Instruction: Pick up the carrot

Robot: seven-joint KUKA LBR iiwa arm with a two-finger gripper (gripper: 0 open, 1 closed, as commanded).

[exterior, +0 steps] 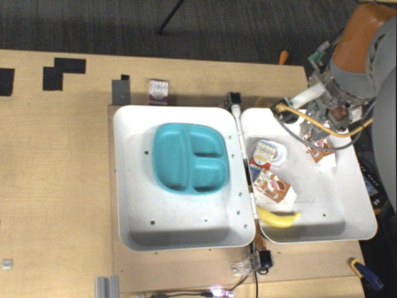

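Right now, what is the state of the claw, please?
Claw: cannot be told; it is over the right bin, with something orange-brown at its tip.

A pale wooden bench top (56,185) fills most of the view, with black rectangular marks (62,72) near its far left edge. Beyond the bench lies dark grey carpeted floor (124,11), crossed by a thin black rod (178,8) lying at a slant. The light is even and soft, with faint shadows

Pale wooden bench (56,185) with two white bins side by side, left bin (133,222) and right bin (347,219)
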